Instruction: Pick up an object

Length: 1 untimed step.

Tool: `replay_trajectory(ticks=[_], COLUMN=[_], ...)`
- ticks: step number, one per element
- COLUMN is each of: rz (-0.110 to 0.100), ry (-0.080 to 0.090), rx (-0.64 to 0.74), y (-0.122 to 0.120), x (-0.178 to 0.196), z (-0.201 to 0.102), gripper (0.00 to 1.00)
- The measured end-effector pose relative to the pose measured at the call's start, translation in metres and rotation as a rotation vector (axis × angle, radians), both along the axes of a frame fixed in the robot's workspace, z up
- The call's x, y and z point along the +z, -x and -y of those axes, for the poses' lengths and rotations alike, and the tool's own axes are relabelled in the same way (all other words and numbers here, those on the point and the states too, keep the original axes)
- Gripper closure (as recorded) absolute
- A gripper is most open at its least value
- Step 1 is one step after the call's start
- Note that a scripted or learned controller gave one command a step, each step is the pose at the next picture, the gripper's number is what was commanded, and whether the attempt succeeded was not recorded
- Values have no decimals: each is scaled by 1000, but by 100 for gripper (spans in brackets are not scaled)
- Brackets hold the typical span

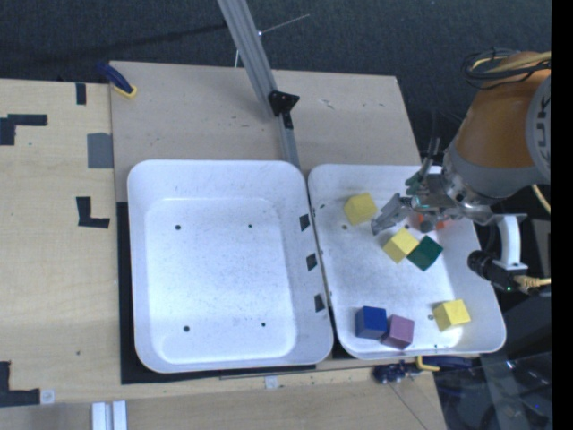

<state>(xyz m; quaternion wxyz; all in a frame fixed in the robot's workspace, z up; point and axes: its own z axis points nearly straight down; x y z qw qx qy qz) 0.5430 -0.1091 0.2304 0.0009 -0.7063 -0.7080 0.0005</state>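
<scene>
Two blocks sit side by side at the near edge of the right bin (340, 330), at about 6 o'clock in it: a blue block (371, 321) and a purple block (399, 331), and they touch. Just off to their right, at about 5 o'clock, is a yellow block (451, 313), close to the bin's corner. Near the middle of that bin a second yellow block (401, 245) touches a green block (425, 253). A third yellow block (360, 209) lies at about 10 o'clock, apart from the others. The arm (501, 141) comes in from 3 o'clock, grey with a big orange part. Its fingers (400, 215) hang low over the bin, between the third yellow block and the yellow and green pair. One grey finger points toward 8 o'clock. I cannot tell how far open they are, and nothing shows between them. The left bin (143, 186) is white with small dark dots. Both bins rest on the brown table (54, 267). A grey pole (251, 43) slants across the table at 12 o'clock.
</scene>
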Motion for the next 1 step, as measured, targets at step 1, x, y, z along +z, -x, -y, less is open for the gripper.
replay_trajectory(ticks=[1], rz=[0], ry=[0], rx=[0], y=[0], x=[0], z=[0], gripper=[0])
